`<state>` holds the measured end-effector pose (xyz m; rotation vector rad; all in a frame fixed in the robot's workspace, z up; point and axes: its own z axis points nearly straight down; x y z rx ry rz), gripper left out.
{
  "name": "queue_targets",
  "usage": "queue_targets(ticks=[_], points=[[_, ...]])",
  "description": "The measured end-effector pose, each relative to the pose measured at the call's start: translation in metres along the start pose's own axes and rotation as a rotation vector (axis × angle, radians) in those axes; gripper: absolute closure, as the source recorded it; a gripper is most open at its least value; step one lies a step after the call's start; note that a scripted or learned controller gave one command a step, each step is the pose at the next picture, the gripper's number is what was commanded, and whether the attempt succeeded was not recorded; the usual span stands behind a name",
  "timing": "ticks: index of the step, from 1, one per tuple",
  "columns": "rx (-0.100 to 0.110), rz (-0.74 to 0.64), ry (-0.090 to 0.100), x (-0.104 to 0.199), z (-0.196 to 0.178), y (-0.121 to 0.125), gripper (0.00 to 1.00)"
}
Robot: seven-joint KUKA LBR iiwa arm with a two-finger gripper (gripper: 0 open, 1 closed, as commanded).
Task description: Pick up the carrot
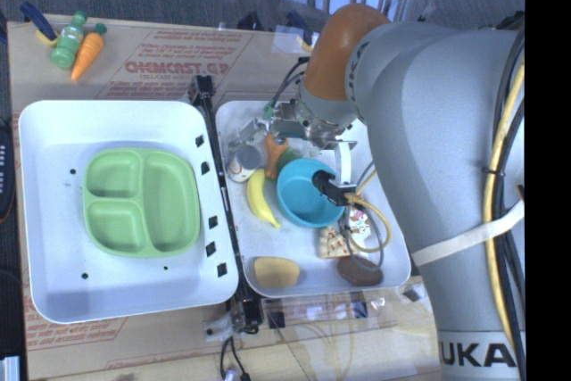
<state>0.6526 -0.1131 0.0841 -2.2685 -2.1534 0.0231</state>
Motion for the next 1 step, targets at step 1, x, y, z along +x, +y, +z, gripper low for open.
queue_targets(ticks=[1], points=[[-0.009, -0.008, 0.0, 0.0012, -0.0169, 0.0039, 1.0]])
